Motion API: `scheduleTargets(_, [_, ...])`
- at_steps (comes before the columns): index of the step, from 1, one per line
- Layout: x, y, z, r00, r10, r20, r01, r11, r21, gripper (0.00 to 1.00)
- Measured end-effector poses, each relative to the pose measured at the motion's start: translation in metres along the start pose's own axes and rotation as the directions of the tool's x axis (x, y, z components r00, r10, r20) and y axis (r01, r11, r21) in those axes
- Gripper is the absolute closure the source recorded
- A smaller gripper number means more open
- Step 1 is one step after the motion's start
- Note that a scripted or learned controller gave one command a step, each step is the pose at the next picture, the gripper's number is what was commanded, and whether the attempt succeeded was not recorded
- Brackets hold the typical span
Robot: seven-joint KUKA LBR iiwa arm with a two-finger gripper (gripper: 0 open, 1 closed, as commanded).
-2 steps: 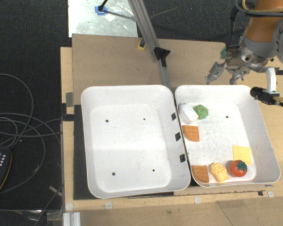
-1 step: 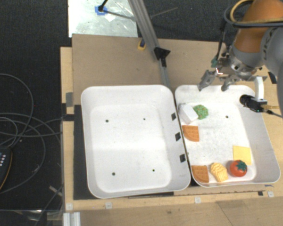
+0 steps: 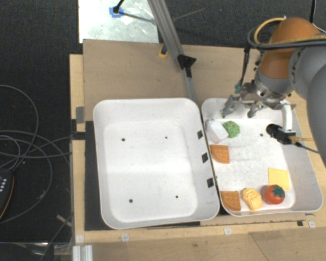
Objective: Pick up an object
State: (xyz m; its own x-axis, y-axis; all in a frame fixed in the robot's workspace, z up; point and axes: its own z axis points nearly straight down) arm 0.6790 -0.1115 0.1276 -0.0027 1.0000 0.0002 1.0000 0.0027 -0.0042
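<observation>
- Bench (image 3: 125,64): a tan board that bears two shallow white bins side by side.
- Left bin (image 3: 106,162): the larger-looking of the two, with four small dark dots on its floor.
- Right bin (image 3: 309,192): holds all the loose things; its near-left rim touches the left bin along a row of dark clips.
- Arm (image 3: 309,64): grey with an orange band above the wrist, reaching in from the right and standing over the far end of the right bin.
- Gripper (image 3: 240,107): hangs over the far-left corner of the right bin; its two fingers are spread apart with nothing between them.
- Green ball (image 3: 231,129): a knobbly green piece just below the gripper, touching a white block (image 3: 217,130) on its left.
- Orange wedge (image 3: 220,154): lies near the left wall, in front of the white block.
- Yellow square (image 3: 279,176): flat, toward the near-right part of the bin.
- Tomato (image 3: 274,194): red with a green top, just in front of the yellow square.
- Yellow fries (image 3: 252,198): ribbed, beside the tomato on its left.
- Orange slab (image 3: 231,200): at the near-left corner, just beside the fries.
</observation>
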Motion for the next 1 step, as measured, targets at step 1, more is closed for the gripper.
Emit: scheduleTargets(1, [-0.0003, 0.0027, -0.0153, 1.0, -0.002, 0.001, 0.002, 1.0, -0.009, 1.0])
